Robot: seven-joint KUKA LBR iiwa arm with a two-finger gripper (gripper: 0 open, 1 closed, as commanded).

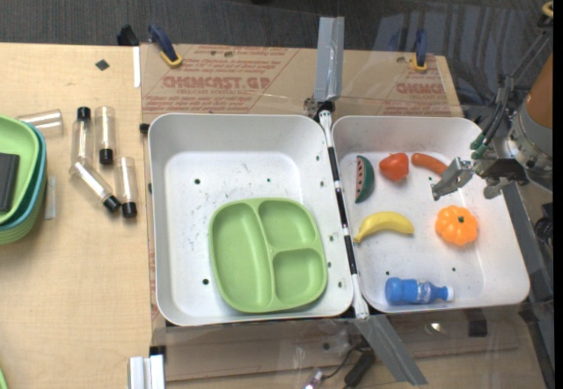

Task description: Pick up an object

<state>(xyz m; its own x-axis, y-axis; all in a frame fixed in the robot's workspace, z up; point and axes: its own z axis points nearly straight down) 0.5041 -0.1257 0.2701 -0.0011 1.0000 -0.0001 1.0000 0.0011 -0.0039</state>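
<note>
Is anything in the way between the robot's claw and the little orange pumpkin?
Nothing visible is. The gripper hangs over the right bin, just above the pumpkin, with bare white floor between them. The long orange toy lies on the gripper's other side, away from the pumpkin.

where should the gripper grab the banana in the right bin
Across its middle, coming straight down. The banana lies flat and curved, long axis running left to right, so closing across the narrow width fits. Bare bin floor lies on both sides; the pumpkin sits apart to its right.
</note>
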